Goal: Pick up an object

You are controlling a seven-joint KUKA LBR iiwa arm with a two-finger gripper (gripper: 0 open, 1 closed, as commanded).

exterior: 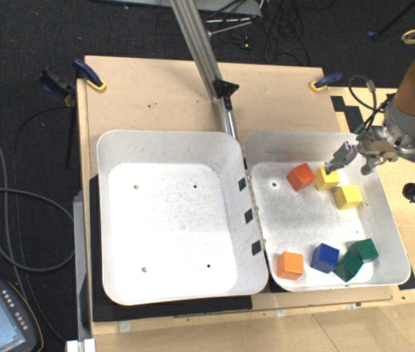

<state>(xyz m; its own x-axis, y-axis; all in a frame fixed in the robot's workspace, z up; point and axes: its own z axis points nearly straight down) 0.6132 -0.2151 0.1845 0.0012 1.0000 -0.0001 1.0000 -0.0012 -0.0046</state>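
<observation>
The right bin [295,222] holds several small blocks. A red-orange block [300,175] and a yellow block [327,179] lie side by side near its far part, with a second yellow block [348,196] just right of them. An orange block [290,265], a blue block [325,257] and two green blocks [366,249] [349,265] sit along the near edge. My gripper [355,160] hangs over the far right of this bin, open, with nothing between its fingers. Its left fingertip [339,157] is just above and right of the first yellow block.
The left bin [106,196] sits beside the right one, with black clips along their shared rim. A metal pole [196,39] slants in from the top toward the bins' far junction. Clamps [90,75] [325,81] grip the board's far corners.
</observation>
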